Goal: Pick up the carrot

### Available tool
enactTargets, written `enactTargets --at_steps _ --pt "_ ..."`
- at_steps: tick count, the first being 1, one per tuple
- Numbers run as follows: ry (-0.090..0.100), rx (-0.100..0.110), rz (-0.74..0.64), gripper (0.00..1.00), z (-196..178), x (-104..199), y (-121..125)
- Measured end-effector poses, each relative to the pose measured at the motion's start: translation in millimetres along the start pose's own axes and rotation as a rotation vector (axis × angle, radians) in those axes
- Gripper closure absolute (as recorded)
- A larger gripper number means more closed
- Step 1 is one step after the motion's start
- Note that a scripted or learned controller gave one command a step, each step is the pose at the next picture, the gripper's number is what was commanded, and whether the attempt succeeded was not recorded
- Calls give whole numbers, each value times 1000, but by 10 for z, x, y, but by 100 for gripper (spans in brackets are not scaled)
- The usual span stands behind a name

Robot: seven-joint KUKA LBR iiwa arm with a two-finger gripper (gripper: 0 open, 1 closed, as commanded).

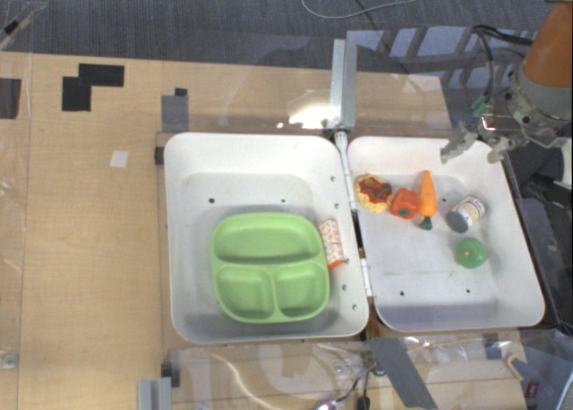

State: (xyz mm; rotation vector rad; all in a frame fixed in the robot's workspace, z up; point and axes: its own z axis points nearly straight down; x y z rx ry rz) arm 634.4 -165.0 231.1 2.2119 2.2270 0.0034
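Nearest the camera, a green divided plate fills the near half of the left bin, with a small wrapped packet just beside the plate's right rim. The right bin holds the rest. The carrot lies toward that bin's far edge, near its middle, its length running far to near and its green tip at the near end. It touches, or all but touches, an orange-red toy on its left. A yellow and red piece sits further left, by the wall between the bins. A small can lies just right of the carrot, and a green ball lies nearer the camera. My pincer hangs over the right bin's far right corner, well clear of the carrot; its fingers stand apart and hold nothing. I judge the carrot light, stiff and smooth, probably plastic. The best hold is across its thick far half, away from its neighbours.
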Motion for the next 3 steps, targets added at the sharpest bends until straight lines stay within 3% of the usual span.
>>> enactTargets --at_steps 1,2,3 --pt "-2 -6 -46 0 1431 -141 65" --pt "-3 -13 -50 100 1295 -125 96" --pt "0 -5 13 100 282 376 112"
